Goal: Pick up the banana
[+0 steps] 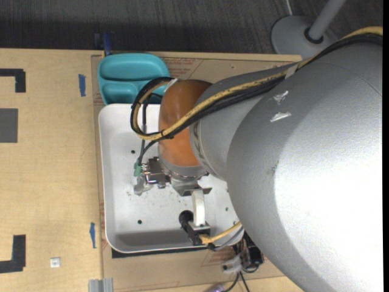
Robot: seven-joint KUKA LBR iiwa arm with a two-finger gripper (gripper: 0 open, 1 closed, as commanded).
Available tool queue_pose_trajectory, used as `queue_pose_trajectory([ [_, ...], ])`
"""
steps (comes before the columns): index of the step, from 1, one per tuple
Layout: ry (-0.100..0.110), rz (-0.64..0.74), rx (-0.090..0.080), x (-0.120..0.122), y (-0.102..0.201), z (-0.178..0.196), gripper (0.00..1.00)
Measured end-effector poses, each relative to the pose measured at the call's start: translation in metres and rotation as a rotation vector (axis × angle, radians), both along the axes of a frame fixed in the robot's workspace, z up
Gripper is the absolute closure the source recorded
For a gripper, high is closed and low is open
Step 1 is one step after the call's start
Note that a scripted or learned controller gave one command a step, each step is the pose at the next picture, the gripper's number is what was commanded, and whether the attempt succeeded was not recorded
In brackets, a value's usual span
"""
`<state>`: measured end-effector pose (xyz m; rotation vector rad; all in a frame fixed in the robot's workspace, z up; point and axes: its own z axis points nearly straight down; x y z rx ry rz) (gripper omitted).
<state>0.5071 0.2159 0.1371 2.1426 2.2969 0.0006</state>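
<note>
My gripper (144, 180) hangs low over the middle of a white bin (115, 132), pointing down at its floor. Above it are the orange band (182, 126) and the big grey arm (292, 163), which cover the whole right side of the bin and everything beyond. The bare bin floor to the left of the gripper holds just a few small dark specks. Whatever lies under the arm and wrist is hidden.
A teal plastic container (130, 75) sits against the bin's far edge. The wooden bench (48, 163) stretches to the left, marked with black squares and blue tape. A grey stand base (298, 32) is on the dark floor at the back.
</note>
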Motion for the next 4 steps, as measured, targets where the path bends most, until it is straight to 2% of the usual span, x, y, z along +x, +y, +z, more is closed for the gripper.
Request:
queue_pose_trajectory([
  [1,-0.004,-0.160,0.004,-0.026,0.006,-0.050,0.00],
  [2,0.002,-0.739,0.000,-0.028,0.009,-0.009,0.00],
  [3,0.005,-0.736,-0.001,-0.028,0.009,0.001,1.00],
  [4,0.006,-0.736,-0.002,-0.029,0.010,0.001,0.00],
])
